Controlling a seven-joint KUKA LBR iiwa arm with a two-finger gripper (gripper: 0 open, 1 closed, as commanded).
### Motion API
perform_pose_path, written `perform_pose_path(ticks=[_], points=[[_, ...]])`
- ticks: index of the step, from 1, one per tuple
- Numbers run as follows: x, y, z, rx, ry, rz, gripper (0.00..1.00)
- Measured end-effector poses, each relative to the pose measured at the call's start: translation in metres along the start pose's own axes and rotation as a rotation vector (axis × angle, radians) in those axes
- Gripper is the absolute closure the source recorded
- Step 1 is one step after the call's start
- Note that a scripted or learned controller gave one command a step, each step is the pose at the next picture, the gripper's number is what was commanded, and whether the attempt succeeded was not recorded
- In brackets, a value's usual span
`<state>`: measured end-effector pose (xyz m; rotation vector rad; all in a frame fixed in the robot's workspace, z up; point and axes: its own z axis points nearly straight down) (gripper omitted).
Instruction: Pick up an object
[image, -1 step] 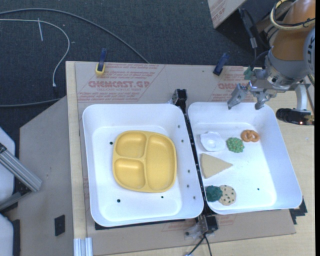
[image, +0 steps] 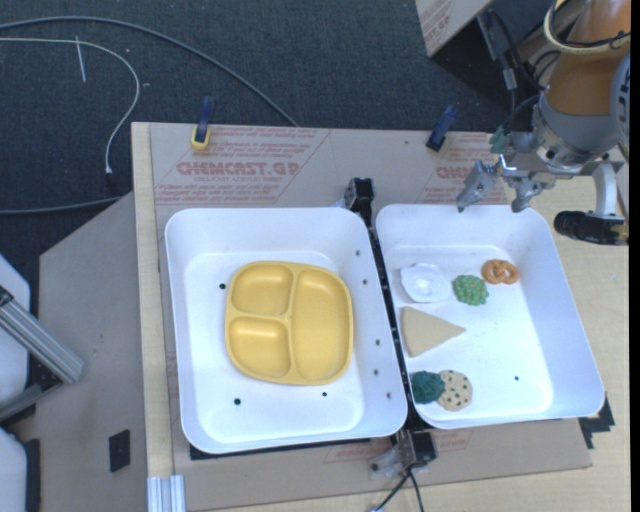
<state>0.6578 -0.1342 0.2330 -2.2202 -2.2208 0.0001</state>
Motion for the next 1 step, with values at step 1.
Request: perform_pose_path(ticks=[1], points=[[0.0037, 0.0033, 0.0607, 0.003, 0.0, -0.001, 0.0]])
